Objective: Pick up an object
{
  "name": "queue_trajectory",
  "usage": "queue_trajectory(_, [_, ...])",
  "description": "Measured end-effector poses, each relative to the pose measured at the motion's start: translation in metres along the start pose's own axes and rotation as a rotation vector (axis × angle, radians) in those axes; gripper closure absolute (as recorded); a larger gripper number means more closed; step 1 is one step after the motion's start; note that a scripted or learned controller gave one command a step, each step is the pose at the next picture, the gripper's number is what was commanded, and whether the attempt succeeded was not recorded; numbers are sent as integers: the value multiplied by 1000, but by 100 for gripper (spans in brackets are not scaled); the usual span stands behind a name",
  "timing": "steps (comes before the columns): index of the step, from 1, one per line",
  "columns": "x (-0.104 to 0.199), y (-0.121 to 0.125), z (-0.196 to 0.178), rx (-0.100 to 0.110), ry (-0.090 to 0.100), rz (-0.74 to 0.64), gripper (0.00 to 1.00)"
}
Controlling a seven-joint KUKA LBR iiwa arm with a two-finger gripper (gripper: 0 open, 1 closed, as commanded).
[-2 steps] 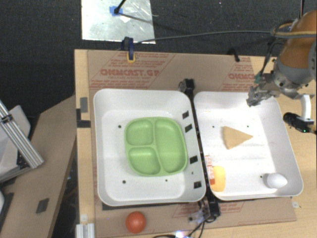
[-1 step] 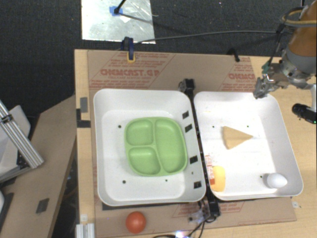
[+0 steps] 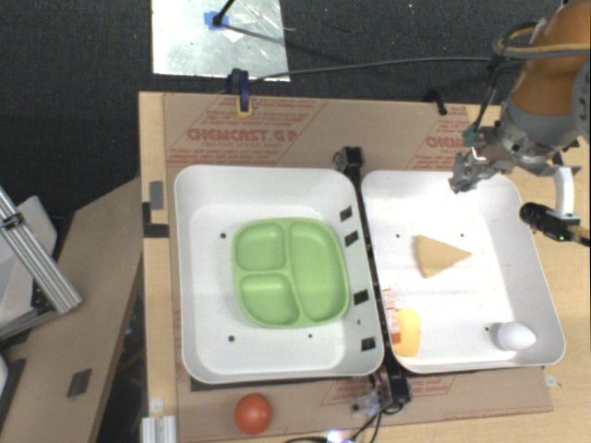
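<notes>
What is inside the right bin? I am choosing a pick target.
The right bin holds a tan wedge mid-floor, a white egg-shaped object in its near right corner, and an orange-yellow object at its near left wall, partly covered by the rim.

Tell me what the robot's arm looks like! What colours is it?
The arm is chunky and rounded, grey with an orange band above the wrist. Thin dark cables run along it. At its tip sits a small, dark metal gripper, above the far edge of the right bin. It is too small and blurry to make out the jaws or any markings.
</notes>
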State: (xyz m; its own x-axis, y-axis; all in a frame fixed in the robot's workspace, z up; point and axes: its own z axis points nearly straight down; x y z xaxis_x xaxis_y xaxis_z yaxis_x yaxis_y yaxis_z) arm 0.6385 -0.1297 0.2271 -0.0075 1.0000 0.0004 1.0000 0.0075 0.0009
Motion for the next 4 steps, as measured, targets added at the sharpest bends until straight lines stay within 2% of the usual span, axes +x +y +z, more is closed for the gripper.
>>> queue_trajectory(1, [48, -13, 10, 1, 1, -1, 100])
queue_trajectory(2, [109, -27, 10, 1, 2, -2, 100])
queue_trajectory(4, [217, -62, -8, 1, 1, -2, 100])
